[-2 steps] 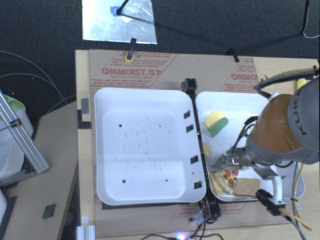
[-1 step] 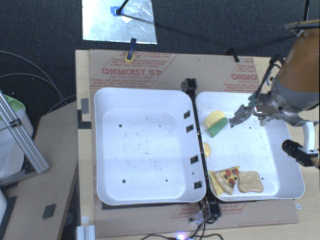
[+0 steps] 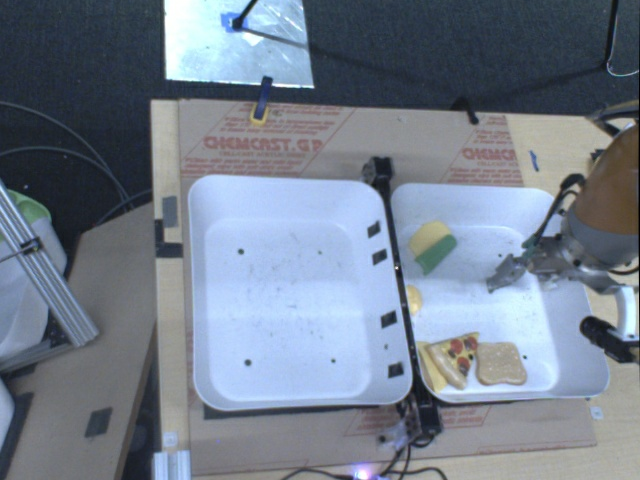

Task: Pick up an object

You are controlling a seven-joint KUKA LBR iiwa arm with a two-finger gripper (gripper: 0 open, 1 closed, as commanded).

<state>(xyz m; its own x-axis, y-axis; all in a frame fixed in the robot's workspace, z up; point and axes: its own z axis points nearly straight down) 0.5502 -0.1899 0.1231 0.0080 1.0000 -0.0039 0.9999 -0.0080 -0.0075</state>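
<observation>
In the right bin (image 3: 480, 203) lie a yellow and green sponge (image 3: 433, 245) near the back left, a pizza slice (image 3: 453, 358) and a slice of toast (image 3: 500, 364) at the front, and a small pale yellow piece (image 3: 412, 299) against the left wall. My gripper (image 3: 503, 276) hangs over the middle of the right bin, reaching in from the right, its grey fingers pointing left. It stands to the right of the sponge and above the toast in the view. Nothing shows between the fingers.
The left bin (image 3: 215, 198) sits beside the right one on a cardboard sheet (image 3: 330, 138). Black clips (image 3: 385, 288) line the shared wall between the bins. A shiny metal plate (image 3: 238, 28) lies on the floor at the back.
</observation>
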